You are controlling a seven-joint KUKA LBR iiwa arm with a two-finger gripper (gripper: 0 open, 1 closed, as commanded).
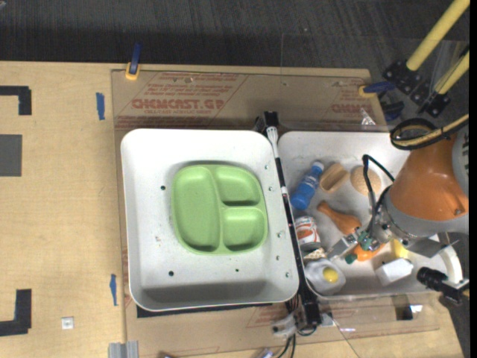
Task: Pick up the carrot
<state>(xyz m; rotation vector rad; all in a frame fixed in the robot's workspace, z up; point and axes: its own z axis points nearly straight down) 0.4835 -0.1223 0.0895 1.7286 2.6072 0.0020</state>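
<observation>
Arm's orange band (430, 189) hangs over the fingers (363, 243); can't tell their state, carrot (339, 218) lying just beside, not lifted yet.

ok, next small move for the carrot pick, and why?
Probably a short shift toward the left bin, then descend. The gripper sits low in the right bin, over clutter just right of the carrot, which lies tilted beside the blue bottle. Nothing shows between the fingers.
</observation>
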